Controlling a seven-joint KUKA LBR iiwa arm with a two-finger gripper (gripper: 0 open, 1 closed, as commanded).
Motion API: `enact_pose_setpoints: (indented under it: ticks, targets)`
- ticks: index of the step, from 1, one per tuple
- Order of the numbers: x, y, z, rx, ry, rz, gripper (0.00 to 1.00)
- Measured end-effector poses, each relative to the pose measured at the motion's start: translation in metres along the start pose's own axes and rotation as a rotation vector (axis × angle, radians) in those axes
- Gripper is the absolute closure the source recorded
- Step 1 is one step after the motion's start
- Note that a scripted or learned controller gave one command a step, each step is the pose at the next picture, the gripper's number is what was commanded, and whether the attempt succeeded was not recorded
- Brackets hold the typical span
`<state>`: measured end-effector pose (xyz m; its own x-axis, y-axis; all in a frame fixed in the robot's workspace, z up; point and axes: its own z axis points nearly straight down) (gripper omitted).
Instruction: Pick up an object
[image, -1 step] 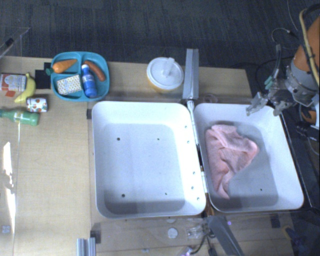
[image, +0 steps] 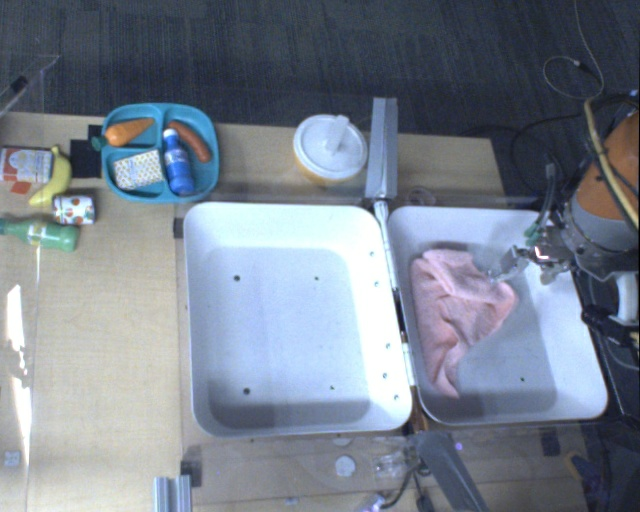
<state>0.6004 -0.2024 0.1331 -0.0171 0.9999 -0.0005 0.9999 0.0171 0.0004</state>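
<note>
Pink and crumpled, the cloth (image: 458, 315) is lying in the right bin (image: 575, 395), looking soft, light and floppy; pinching a raised fold near its upper edge seems the surest hold. Just beyond that edge, the gripper (image: 505, 263) is hovering, though whether its fingers are apart or together is not showing clearly. Farther off, the left bin (image: 285, 225) and a blue tray (image: 160, 150) are sitting.

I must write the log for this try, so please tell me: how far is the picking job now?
Done: the claw has reached the right bin and sits at the upper edge of the pink cloth. In hand: the grasp itself; whether it grips the cloth is unclear. Left: the lift, since the cloth lies crumpled on the bin floor.
</note>
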Motion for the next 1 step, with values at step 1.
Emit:
enact_pose_setpoints:
  ticks: [1]
  targets:
    - [-0.0025,-0.0105,0.0423,-0.012,-0.003,-0.127,0.0]
